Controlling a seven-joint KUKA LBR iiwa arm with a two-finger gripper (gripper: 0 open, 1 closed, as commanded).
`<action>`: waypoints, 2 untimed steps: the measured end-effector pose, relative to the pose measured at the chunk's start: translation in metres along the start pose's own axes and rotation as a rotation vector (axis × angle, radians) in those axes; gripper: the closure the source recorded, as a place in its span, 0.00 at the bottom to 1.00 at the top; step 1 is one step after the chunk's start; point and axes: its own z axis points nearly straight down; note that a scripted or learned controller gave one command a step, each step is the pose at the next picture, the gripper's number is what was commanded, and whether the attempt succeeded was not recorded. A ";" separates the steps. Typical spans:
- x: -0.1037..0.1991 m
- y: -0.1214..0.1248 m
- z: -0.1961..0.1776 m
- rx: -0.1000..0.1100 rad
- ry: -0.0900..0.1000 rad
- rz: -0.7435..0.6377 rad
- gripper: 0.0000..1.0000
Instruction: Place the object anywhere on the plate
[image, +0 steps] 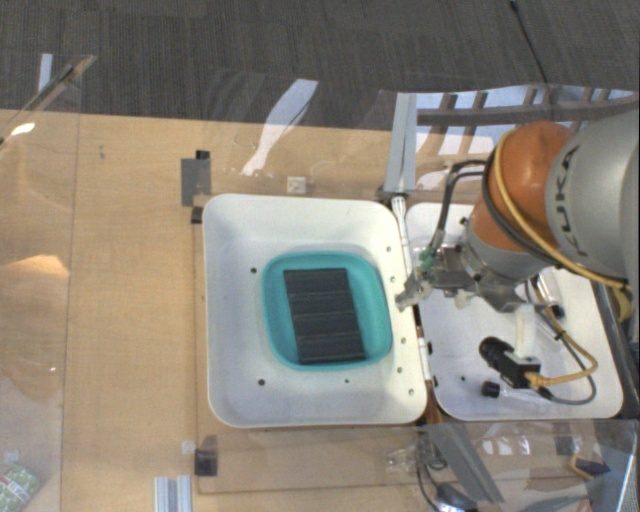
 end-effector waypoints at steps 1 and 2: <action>0.001 0.002 -0.011 -0.005 0.001 -0.003 1.00; 0.058 -0.046 0.001 0.003 0.000 -0.104 1.00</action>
